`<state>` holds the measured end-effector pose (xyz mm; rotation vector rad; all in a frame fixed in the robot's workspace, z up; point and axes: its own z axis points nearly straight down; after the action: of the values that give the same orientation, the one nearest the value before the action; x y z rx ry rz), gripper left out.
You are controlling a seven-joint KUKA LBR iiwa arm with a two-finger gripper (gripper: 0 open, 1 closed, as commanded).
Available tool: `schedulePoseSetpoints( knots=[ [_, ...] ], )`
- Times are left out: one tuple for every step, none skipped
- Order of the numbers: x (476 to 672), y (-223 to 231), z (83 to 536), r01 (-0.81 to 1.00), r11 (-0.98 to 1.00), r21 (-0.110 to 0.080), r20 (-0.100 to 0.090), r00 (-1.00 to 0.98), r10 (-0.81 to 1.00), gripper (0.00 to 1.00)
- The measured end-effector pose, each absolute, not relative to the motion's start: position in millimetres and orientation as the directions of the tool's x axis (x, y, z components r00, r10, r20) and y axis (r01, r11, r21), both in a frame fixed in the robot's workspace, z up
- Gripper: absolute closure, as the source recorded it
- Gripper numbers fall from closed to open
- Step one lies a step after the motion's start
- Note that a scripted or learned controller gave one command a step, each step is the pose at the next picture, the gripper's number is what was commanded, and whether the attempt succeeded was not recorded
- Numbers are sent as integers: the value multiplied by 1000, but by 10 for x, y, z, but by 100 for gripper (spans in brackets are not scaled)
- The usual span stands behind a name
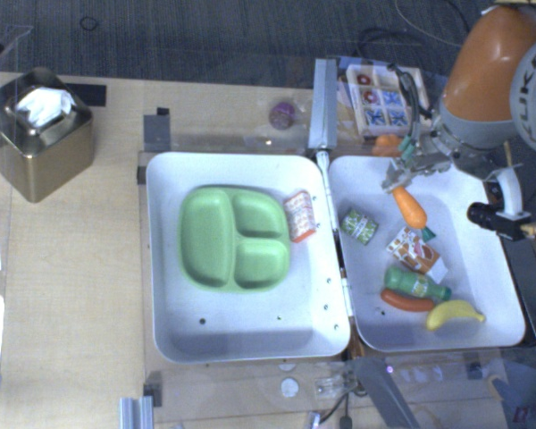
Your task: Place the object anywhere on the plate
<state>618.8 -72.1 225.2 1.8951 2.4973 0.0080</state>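
hand (400, 175) above carrot (410, 207), green plate (234, 239)

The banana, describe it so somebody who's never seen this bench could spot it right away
Look at the right-hand white bin, the one without the green plate. Go to its near right corner, where the banana lies beside a green bottle and a red sausage-shaped toy. It is the only yellow, curved thing in that bin.

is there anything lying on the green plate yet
No, the green plate has bare compartments; the small packet lies beside its right edge in the left bin.
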Motion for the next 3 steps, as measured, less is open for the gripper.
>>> schedulePoseSetpoints(
  knots=[
    [6288,-174,1856,867,499,5,-2,-499,867,100],
    [6202,459,1860,835,551,6,-2,-551,835,100],
    [5913,1248,1607,813,583,6,-1,-583,813,100]
  ],
)
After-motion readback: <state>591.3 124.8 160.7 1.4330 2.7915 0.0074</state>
